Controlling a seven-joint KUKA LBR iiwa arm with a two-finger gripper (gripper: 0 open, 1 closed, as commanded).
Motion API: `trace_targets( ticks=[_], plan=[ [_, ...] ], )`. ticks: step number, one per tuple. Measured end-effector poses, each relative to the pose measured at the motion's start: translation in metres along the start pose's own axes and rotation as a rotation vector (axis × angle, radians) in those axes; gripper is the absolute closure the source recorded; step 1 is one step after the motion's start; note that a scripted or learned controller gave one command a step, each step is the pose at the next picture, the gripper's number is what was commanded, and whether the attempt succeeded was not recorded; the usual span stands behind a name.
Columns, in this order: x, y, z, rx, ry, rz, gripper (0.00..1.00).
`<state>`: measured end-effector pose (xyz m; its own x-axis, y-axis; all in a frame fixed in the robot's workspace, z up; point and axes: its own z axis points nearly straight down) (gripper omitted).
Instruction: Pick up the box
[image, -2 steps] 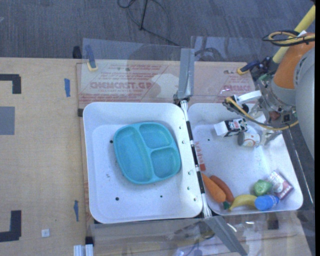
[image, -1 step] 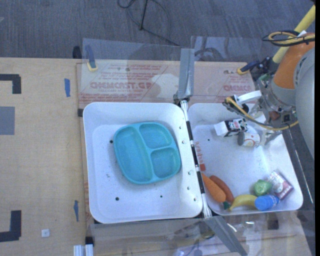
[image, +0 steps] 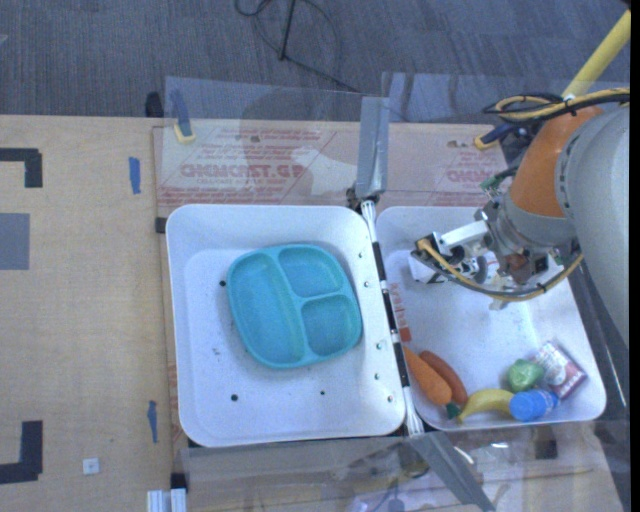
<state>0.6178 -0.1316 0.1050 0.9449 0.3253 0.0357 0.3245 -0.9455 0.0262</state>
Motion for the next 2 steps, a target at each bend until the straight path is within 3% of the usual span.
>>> trace_targets(
  ticks=[1,2],
  plan=[
    [-0.111,-0.057,-0.004,0.0,0.011,-0.07,0.0],
    [-0.08,0.014,-0.032,0.025,-0.038,0.104,0.0]
  ],
)
